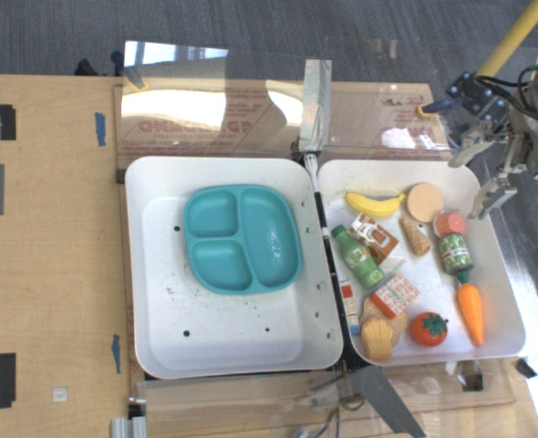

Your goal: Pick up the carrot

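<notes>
1. Two white bins sit side by side on the tabletop (50, 245); the left bin (150, 272) holds a teal divided plate (243, 238), and the right bin (499, 272) holds the toy food.
2. The carrot (470, 311) lies in the right bin near its right wall, orange body pointing toward the front edge, green top toward the back.
3. Just left of the carrot sits a tomato (429, 328), close to it but apart.
4. Just behind the carrot's green top stands a green can with a red cap (454, 250).
5. Farther left of the carrot lie a small red-and-white carton (395, 296), a green bottle (357, 255) and a brown carton (375, 235).
6. A banana (374, 203) and a tan round disc (424, 202) lie at the bin's back, well away from the carrot.
7. A yellow corn-like piece (377, 338) rests at the front, left of the tomato.
8. The end effector (490, 185) hangs over the right bin's back right corner, well behind the carrot, with its fingers (481, 201) spread apart and nothing between them.
9. The carrot rests untouched on the bin floor.
</notes>
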`<state>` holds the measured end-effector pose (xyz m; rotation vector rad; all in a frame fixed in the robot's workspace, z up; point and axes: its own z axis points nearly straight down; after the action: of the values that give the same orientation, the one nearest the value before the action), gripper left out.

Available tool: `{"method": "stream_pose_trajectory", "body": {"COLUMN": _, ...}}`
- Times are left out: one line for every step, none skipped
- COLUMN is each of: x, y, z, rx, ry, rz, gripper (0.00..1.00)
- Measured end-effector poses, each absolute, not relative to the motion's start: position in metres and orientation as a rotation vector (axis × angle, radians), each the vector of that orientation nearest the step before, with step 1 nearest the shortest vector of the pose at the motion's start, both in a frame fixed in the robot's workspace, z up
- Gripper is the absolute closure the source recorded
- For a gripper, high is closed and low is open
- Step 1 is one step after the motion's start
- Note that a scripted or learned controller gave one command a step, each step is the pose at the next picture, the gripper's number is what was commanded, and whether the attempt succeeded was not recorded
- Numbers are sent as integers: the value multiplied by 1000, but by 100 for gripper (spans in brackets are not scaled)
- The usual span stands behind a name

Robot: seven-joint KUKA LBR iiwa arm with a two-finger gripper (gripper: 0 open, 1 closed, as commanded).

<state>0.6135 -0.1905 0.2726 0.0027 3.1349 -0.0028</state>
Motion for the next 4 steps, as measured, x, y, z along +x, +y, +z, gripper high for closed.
{"method": "stream_pose_trajectory", "body": {"x": 566, "y": -209, "z": 95, "rx": 265, "ry": 3127, "rz": 0, "gripper": 0}}
{"method": "stream_pose_trajectory", "body": {"x": 497, "y": -223, "z": 89, "rx": 374, "ry": 3109, "rz": -1, "gripper": 0}}
{"method": "stream_pose_trajectory", "body": {"x": 502, "y": -223, "z": 102, "rx": 369, "ry": 3096, "rz": -7, "gripper": 100}}
{"method": "stream_pose_trajectory", "body": {"x": 501, "y": -223, "z": 101, "rx": 368, "ry": 3098, "rz": -6, "gripper": 0}}
